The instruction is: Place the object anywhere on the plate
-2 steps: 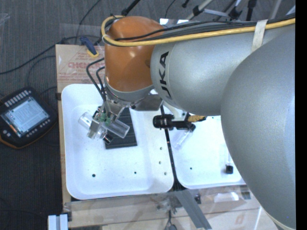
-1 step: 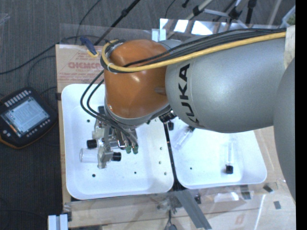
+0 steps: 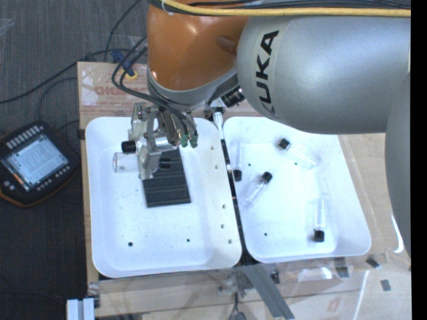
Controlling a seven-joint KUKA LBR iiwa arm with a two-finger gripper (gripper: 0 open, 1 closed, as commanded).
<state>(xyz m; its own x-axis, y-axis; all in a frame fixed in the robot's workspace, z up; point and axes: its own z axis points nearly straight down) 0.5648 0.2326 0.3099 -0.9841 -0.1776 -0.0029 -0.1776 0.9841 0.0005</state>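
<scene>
Two white bins sit on the desk. My pincer (image 3: 152,153) hangs over the left bin's (image 3: 107,245) back, above the dark plate (image 3: 167,189); a vial (image 3: 123,160) lies beside it. Whether it grips, I cannot tell. Next, I judge: confirm the grasp, then lower onto the plate.

The ridged plate (image 3: 167,187) lies in the left bin (image 3: 120,245); three vials (image 3: 257,187) lie in the right bin (image 3: 347,239).

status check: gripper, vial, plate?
Gripper low over left bin, at black ribbed plate's top edge. Clear vial beside it, off plate. Grasp unclear.
</scene>
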